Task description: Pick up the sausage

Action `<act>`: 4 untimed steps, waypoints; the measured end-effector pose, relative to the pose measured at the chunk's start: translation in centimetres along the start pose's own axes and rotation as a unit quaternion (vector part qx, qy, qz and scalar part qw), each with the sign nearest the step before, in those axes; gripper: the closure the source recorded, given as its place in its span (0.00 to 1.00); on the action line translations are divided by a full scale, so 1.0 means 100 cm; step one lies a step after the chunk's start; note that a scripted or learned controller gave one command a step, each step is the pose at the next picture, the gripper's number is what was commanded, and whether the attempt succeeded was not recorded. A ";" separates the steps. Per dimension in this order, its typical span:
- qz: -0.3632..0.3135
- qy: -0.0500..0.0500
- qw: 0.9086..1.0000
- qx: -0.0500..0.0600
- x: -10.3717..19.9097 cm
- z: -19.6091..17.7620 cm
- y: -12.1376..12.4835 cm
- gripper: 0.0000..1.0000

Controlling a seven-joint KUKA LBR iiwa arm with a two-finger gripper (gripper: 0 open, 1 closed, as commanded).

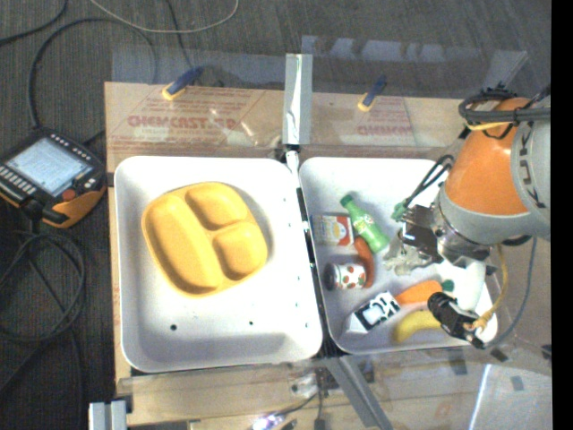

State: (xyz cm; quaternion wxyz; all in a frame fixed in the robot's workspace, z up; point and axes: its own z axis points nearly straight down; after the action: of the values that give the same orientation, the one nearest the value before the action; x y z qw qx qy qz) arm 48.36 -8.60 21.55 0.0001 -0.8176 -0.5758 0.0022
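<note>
The sausage (366, 254), a short reddish-orange piece, lies in the right bin (313, 206) just below the green bottle (363, 223) and beside a small can (347, 276). My gripper (410, 245) hangs low over the right bin, a little to the right of the sausage and apart from it. The orange-banded wrist (483, 182) rises behind it and hides the bin's right side. Nothing shows held in the gripper.
A small red-and-white carton (333, 229) sits left of the bottle. Near the bin's front lie a black-and-white item (377, 312), an orange carrot (417, 292) and a banana (415, 328). The left bin (134, 330) holds a yellow divided plate (208, 236).
</note>
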 end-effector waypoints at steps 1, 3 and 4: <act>-0.093 0.001 0.996 -0.001 0.024 -0.045 -0.007 1.00; -0.123 0.001 0.992 -0.001 0.023 -0.068 -0.007 1.00; -0.165 0.000 0.986 -0.001 0.001 -0.080 -0.001 1.00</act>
State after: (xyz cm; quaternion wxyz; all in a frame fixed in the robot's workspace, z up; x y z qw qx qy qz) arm 48.38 -8.43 29.56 -0.0003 -0.7116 -0.7026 0.0021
